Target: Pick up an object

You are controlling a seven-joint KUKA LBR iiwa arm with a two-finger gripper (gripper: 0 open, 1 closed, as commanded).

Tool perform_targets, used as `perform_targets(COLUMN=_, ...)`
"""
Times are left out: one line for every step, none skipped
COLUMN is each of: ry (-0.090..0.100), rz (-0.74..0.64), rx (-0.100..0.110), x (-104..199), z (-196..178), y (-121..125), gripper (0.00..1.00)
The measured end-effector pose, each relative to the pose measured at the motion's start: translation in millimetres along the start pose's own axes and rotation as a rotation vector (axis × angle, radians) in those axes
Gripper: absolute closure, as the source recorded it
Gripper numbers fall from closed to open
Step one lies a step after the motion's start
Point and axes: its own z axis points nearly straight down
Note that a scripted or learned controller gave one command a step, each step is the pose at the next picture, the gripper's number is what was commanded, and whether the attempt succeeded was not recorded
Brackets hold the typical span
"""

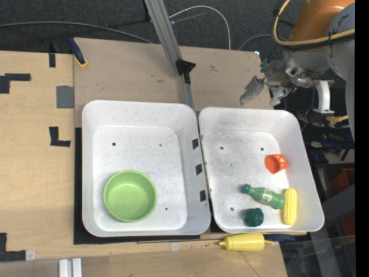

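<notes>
White right bin (300, 133) holds an orange cup (275, 163), green bottle (264, 195), yellow corn (289, 206) and dark green lump (253, 216). My gripper (262, 91) hangs above the bin's far rim, fingers spread, grasping nothing

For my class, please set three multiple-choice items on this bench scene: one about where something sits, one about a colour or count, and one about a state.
1. Where is the green bowl?
A. left bin
B. right bin
C. on the wooden bench

2. How many things lie inside the right bin?
A. two
B. four
C. six

3. How does the green bottle rest?
A. standing upright
B. lying on its side
C. held by the gripper

Answers:
1 A: the bowl sits in the left bin's near corner.
2 B: orange cup, bottle, yellow corn-like piece and dark green lump.
3 B: it lies flat beside the yellow piece, while the gripper is beyond the bin's far rim.
</notes>
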Motion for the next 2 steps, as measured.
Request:
perform_targets(ry=0.0, rz=0.0, rx=0.0, x=-0.2, z=0.0, y=0.0, gripper=0.0)
perform_targets(ry=0.001, rz=0.001, rx=0.007, x=2.8, z=62.0, y=-8.1, gripper=0.0)
